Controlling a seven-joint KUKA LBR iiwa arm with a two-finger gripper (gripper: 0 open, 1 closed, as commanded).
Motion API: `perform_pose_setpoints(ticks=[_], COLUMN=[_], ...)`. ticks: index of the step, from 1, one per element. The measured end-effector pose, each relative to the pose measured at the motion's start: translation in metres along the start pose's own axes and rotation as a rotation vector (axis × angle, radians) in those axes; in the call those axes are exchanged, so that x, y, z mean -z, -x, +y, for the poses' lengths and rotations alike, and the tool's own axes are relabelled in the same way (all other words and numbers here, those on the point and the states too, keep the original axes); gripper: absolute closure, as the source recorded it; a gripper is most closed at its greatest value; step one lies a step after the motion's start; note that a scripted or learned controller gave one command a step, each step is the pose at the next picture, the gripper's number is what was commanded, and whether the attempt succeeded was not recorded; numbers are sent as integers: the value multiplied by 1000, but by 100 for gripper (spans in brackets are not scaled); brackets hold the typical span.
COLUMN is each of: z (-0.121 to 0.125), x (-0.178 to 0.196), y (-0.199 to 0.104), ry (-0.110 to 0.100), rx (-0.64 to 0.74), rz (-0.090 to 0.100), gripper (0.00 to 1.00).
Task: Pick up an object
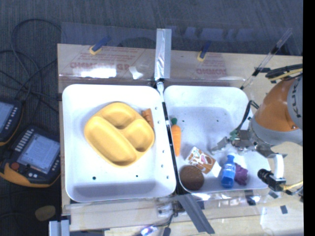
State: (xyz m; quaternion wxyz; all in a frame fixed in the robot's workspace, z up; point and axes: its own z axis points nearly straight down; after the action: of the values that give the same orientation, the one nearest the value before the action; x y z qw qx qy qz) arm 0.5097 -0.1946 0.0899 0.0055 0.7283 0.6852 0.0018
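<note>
Objects lie in two bins: yellow divided dish point(119, 132) in the left bin point(74, 181); carrot point(175, 137), carton point(203, 161), brown ball point(191, 177), blue bottle point(228, 171) at the right bin's point(206, 107) six o'clock; pincer point(235, 142) above at three o'clock, grip cannot be told.

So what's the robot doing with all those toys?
The grey and orange arm reaches in from the right, and its gripper hangs over the right bin. It's trying to pick something up, but nothing shows between its fingers. Just below it lie a blue bottle and a purple toy, with a small carton, a brown ball and a toy carrot further left. The left bin holds a yellow divided tray.
</note>
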Motion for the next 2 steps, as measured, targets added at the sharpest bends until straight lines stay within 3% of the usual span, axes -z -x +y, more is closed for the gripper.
perform_pose_setpoints(ticks=[1,2], z=[-21,-20], x=[1,10], y=[-5,-6], ry=[8,8], rx=[131,131], rz=[-4,-1], gripper=[0,100])
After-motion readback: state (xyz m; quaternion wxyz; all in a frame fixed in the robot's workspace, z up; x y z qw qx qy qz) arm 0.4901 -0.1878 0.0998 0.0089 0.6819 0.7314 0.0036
